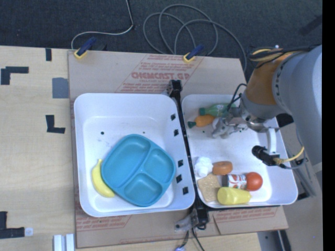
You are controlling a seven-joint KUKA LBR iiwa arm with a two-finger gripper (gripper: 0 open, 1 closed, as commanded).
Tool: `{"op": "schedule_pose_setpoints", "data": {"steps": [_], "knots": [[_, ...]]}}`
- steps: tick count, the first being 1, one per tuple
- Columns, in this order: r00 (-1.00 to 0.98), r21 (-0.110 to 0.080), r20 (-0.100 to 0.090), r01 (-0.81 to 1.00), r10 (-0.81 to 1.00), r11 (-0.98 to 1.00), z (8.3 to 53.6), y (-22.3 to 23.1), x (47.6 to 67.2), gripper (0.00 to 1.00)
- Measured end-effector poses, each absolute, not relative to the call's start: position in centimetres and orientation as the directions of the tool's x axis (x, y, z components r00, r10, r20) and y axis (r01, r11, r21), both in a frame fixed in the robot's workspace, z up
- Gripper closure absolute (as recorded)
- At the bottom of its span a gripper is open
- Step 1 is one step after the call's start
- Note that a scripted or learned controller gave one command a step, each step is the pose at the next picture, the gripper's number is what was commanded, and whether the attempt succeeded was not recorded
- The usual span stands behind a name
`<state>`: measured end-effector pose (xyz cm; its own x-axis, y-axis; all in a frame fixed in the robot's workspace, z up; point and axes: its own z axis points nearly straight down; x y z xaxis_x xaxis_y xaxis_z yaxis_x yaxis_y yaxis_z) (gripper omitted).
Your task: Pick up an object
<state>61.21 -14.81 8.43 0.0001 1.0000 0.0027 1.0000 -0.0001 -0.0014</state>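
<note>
My gripper (224, 128) hangs low in the upper part of the right bin (282, 192), just right of a small orange carrot-like piece (204, 121) and below a green item (212, 110). Nothing is visibly held. Along the bin's front lie a white lump (203, 165), an orange-brown piece (222, 167), a small can (236, 180), a red tomato (254, 181), a yellow item (233, 195) and a tan bread slice (208, 186).
The left bin (84, 114) holds a blue divided plate (138, 169) lying on a yellow banana (99, 181). A black divider (180, 135) runs between the bins. The grey arm with its orange band (261, 82) covers the right bin's far right corner.
</note>
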Motion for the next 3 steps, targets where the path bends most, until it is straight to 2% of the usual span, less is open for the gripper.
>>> {"op": "schedule_pose_setpoints", "data": {"steps": [1, 2, 3], "knots": [[0.002, -0.001, -0.001, 1.000, 1.000, -0.002, 15.1, -16.2, 54.7, 1.00], [-0.006, -0.001, 0.002, 1.000, 1.000, 0.006, 14.7, -11.5, 57.3, 1.00], [-0.001, -0.002, 0.000, 1.000, 1.000, 0.001, 14.7, -11.8, 57.2, 0.00]]}}
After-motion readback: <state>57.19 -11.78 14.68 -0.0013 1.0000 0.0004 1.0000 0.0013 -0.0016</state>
